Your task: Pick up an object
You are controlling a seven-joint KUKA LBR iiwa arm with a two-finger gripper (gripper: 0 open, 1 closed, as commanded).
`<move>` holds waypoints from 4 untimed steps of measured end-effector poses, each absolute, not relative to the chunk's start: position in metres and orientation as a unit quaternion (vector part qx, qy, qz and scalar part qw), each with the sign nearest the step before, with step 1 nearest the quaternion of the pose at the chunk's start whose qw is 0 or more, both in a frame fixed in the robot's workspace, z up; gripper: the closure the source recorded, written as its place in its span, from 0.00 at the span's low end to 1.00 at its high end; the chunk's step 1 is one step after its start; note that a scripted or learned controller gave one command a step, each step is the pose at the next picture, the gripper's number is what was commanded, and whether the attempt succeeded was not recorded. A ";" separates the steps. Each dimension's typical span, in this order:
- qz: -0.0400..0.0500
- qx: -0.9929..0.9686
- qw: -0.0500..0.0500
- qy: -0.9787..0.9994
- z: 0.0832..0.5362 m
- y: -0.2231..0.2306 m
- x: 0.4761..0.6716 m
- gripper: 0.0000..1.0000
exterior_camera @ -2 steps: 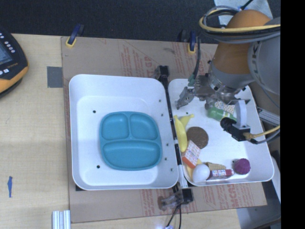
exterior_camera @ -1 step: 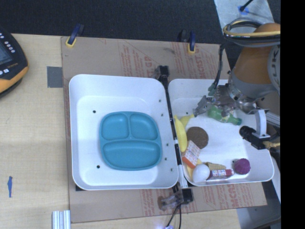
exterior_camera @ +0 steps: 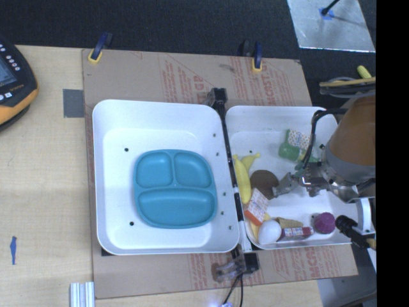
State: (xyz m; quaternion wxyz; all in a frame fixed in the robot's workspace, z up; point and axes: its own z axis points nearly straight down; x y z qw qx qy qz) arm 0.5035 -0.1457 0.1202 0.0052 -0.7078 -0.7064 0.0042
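My pincer (exterior_camera: pixel 289 183) sits over the right bin (exterior_camera: pixel 268 121), low, just right of the brown round item (exterior_camera: pixel 263 180). Can't tell if it's released or clenched; nothing visibly gripped. Right bin contents: banana (exterior_camera: pixel 243 174) along the left wall, green piece (exterior_camera: pixel 289 151) up top, white egg (exterior_camera: pixel 269 231) and small red-labelled bottle (exterior_camera: pixel 295 233) at the near wall, purple ball (exterior_camera: pixel 325 222) to their right. Left bin (exterior_camera: pixel 115 123) holds a blue divided plate (exterior_camera: pixel 175 188).
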 end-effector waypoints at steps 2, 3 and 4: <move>0.003 -0.706 0.003 -0.708 0.091 -0.115 0.562 0.00; 0.002 -0.705 0.002 -0.709 0.102 -0.116 0.565 1.00; 0.002 -0.705 0.002 -0.709 0.102 -0.116 0.565 0.00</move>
